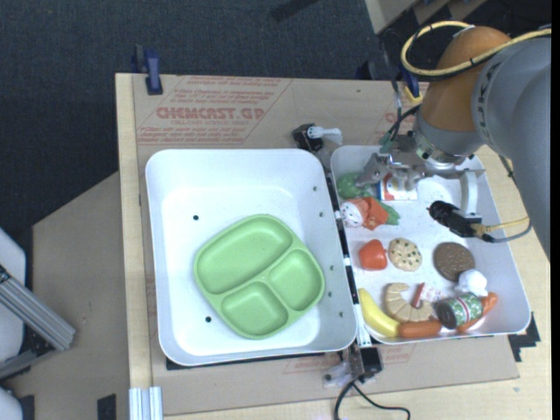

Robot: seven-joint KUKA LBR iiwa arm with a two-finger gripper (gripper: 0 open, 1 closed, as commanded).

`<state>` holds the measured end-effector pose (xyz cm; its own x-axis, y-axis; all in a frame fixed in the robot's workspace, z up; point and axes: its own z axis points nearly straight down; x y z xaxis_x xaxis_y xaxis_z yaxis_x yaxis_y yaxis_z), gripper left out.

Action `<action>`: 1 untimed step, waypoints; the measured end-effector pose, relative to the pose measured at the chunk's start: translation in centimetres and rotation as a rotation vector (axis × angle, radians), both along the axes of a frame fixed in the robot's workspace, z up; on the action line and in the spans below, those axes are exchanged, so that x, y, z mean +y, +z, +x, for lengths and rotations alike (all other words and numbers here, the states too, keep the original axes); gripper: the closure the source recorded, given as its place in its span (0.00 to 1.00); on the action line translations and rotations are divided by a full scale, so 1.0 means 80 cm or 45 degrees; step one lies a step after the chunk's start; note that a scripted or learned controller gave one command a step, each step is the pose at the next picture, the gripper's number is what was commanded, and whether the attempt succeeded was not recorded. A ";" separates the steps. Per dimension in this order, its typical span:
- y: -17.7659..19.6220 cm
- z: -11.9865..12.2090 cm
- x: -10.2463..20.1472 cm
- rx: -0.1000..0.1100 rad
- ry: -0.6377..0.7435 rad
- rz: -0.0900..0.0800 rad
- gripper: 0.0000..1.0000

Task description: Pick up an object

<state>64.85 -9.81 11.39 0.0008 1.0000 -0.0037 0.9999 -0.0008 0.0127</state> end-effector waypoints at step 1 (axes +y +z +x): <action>0.017 -0.022 0.001 0.019 -0.001 0.006 0.00</action>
